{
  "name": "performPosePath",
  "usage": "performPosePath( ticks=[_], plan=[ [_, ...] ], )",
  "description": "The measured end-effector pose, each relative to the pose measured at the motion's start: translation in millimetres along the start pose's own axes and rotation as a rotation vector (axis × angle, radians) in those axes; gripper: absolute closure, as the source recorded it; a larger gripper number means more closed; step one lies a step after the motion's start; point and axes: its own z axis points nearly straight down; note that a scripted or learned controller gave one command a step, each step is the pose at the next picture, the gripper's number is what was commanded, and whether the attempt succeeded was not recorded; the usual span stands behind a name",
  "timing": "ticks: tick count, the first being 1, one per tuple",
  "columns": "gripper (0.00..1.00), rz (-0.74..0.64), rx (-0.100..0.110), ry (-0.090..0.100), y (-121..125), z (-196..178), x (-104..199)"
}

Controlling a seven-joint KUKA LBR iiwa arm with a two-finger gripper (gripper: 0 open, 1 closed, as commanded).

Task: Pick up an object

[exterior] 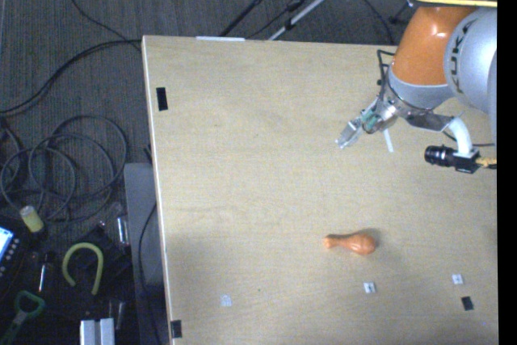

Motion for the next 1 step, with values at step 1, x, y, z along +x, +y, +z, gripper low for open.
performPosePath(
  ticks=[1],
  plan=[
    [1.0,0.01,-0.003,0.0,47.4,-23.3,9.6]
  ],
)
